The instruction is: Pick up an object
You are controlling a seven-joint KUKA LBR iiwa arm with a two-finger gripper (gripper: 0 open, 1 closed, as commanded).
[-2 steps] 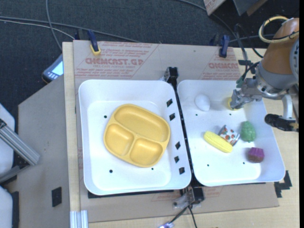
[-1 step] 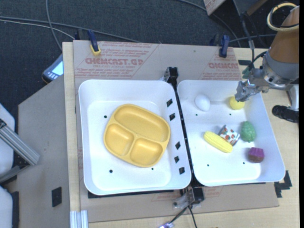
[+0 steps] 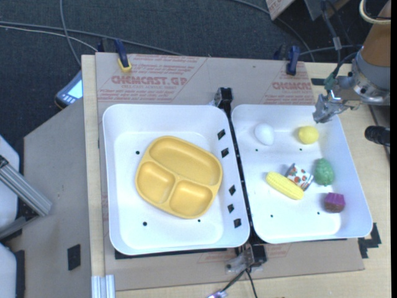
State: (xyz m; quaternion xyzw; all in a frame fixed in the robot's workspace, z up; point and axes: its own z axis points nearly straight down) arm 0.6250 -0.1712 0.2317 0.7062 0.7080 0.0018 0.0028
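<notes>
- yellow round plastic ball point(image 3: 308, 135) sits in the right white bin point(image 3: 347, 225), near its back edge
- we see the metal two-finger gripper point(image 3: 324, 112) just above it, touching nothing
- can't tell how far open it is
- yellow divided plate point(image 3: 178, 176) lies in the left white bin point(image 3: 118, 166)

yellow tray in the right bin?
No. The yellow tray lies in the left bin; the right bin holds small items.
</notes>
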